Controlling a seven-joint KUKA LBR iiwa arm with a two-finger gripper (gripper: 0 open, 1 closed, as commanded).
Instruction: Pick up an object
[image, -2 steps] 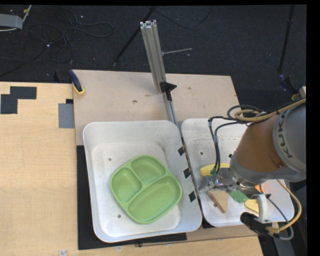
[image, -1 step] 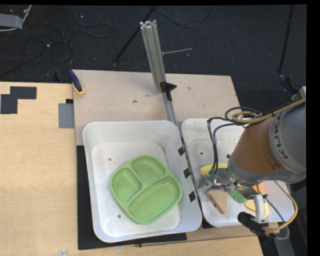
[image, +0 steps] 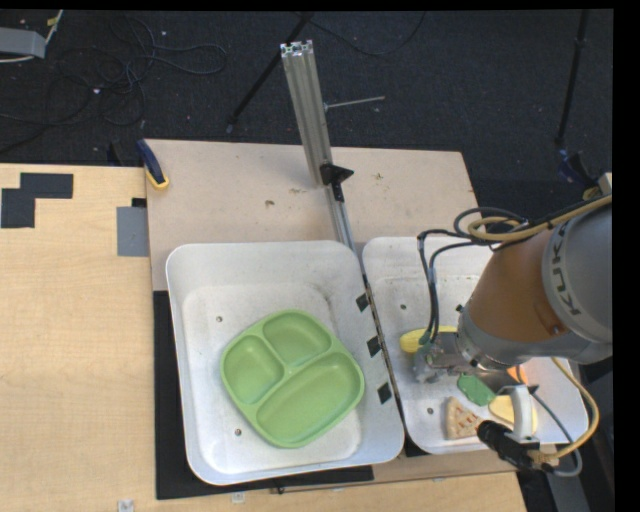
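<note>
Two shallow white bins sit side by side in the lower half of the frame. The left bin (image: 200, 300) holds a green plate (image: 292, 378) with three compartments, lying flat and turned at a slant, a little right of the bin's centre and clear of its walls.

The arm (image: 520, 300) comes in from the right edge, and its orange band and grey body cover much of the right bin (image: 400, 270). The gripper (image: 432, 362) is low over this bin's floor, near its left side, just below the orange band. From this angle the arm hides most of it, so I cannot tell whether it is released or clenched, nor whether anything is caught in it.

The loose things lie close around it. A yellow object (image: 412, 341) sits just to the upper left of the gripper – near enough that touching or apart cannot be made out. A small green piece (image: 476, 389) lies just to the gripper's lower right, and a tan wedge (image: 460, 418) rests below that, near the bin's bottom rim.

Three black clips (image: 375, 345) run down the seam between the two bins. Both bins rest on a tan board (image: 400, 190). A pale wooden surface (image: 70, 350) fills the left side of the frame. An aluminium post (image: 305, 110) slants from the top centre down toward the seam, and a blue-and-yellow tool (image: 152, 165) lies at the board's upper left corner.
</note>
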